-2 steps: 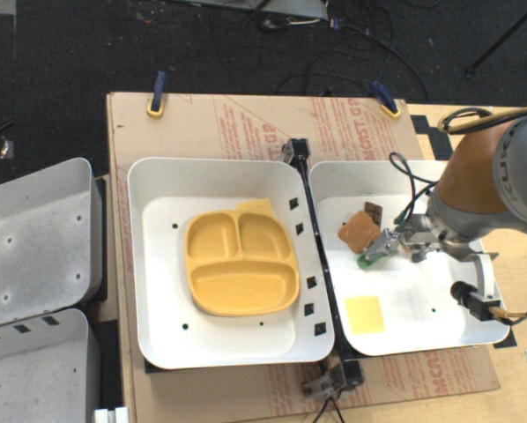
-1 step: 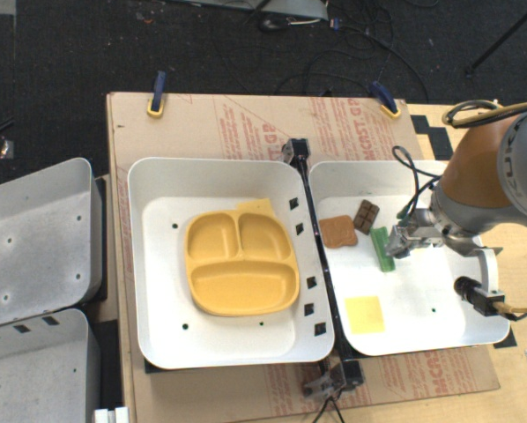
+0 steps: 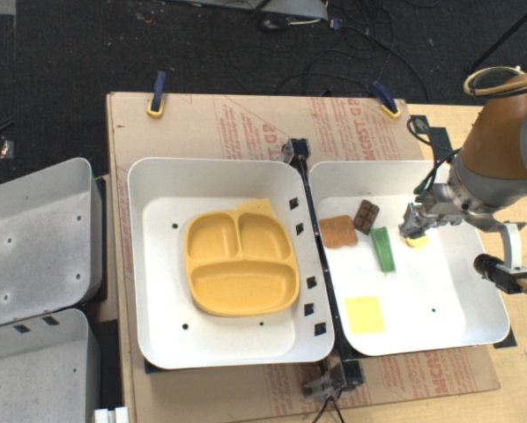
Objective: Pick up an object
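In the right bin (image 3: 475, 324), my gripper (image 3: 413, 226) hangs low over a small yellow object (image 3: 418, 241) that peeks out just beneath it. Whether they touch I cannot tell. Left of the gripper lies a green stick (image 3: 383, 249), slightly slanted. Further left are a tan-brown square piece (image 3: 337, 231) and a dark brown block (image 3: 366, 215). A flat yellow square (image 3: 364, 315) rests near the bin's front.
A yellow divided plate (image 3: 242, 263) sits in the left bin (image 3: 158, 324). A black divider (image 3: 315, 254) runs between the bins. The grey arm with its orange band (image 3: 503, 130) leans in over the right bin's far right side. Grey metal trays (image 3: 34, 236) stand at the left.
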You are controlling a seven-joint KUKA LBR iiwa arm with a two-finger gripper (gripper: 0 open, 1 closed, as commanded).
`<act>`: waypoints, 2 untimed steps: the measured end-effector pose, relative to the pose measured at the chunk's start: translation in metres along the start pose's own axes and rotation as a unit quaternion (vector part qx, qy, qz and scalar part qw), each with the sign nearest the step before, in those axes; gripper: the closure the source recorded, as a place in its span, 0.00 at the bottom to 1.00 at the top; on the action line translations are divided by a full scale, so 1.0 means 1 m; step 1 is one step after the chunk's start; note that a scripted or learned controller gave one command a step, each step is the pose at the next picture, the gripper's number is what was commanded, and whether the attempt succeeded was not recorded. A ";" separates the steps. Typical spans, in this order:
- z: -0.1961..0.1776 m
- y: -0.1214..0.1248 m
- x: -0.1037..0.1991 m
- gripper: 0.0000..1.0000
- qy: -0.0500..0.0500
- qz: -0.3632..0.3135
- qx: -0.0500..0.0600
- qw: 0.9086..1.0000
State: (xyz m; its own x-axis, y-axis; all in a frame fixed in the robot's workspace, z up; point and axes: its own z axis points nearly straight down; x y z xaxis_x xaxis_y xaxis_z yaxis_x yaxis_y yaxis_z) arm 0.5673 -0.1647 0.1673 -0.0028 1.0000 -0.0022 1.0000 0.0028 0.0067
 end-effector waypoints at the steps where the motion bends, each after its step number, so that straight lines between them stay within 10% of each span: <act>1: -0.046 0.005 0.007 1.00 0.000 -0.001 0.000 1.000; 2: -0.077 0.006 0.007 1.00 0.000 0.000 0.001 1.000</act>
State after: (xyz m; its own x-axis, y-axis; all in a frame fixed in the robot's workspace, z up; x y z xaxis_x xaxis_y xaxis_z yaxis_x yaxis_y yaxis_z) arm 0.5733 -0.1576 0.2439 -0.0029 1.0000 -0.0014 1.0000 0.0029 0.0038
